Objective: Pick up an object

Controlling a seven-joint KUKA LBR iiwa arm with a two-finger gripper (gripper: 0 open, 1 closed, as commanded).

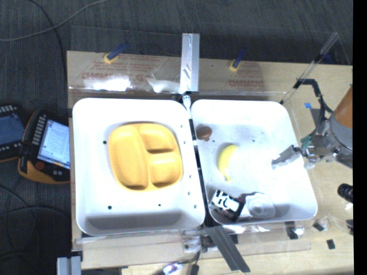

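Observation:
The right bin [287,119] holds a yellow banana-shaped object [227,160] near its middle and a small brown round object [203,132] by the divider. A black and white object [225,202] and a clear plastic cup [261,206] lie at its front wall. My gripper [285,157] hangs over the right side of this bin, to the right of the yellow object and apart from it. Nothing is seen held in it.
The left bin [92,205] contains a yellow divided plate [145,155]. A metal divider strip [190,67] runs between the bins at the back. A handheld pendant [46,148] lies off the bench to the left. Cables and brackets [312,90] stand at the right.

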